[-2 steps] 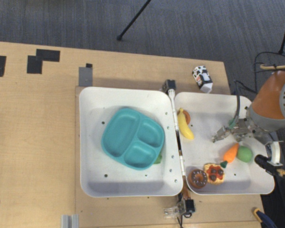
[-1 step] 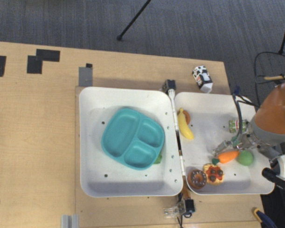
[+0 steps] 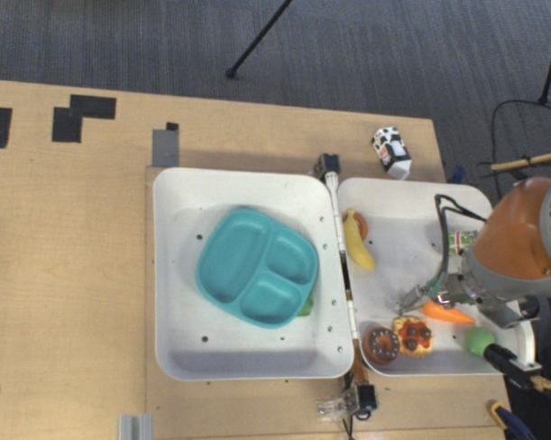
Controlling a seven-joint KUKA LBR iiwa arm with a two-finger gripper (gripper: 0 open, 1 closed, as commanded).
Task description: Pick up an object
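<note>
The carrot (image 3: 448, 313) lies in the right bin (image 3: 398, 205), touching the gripper (image 3: 433, 296) on its lower right side. Whether the gripper is open or closed cannot be told, nor whether it grasps anything. The arm (image 3: 518, 241) reaches in over the right bin's far edge, wrist angled down toward the carrot.

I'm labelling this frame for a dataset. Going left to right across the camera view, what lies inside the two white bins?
Teal divided plastic tray → yellow toy banana → brown chocolate-glazed toy donut → toy pizza slice with dark toppings → orange toy carrot → round green toy.
</note>
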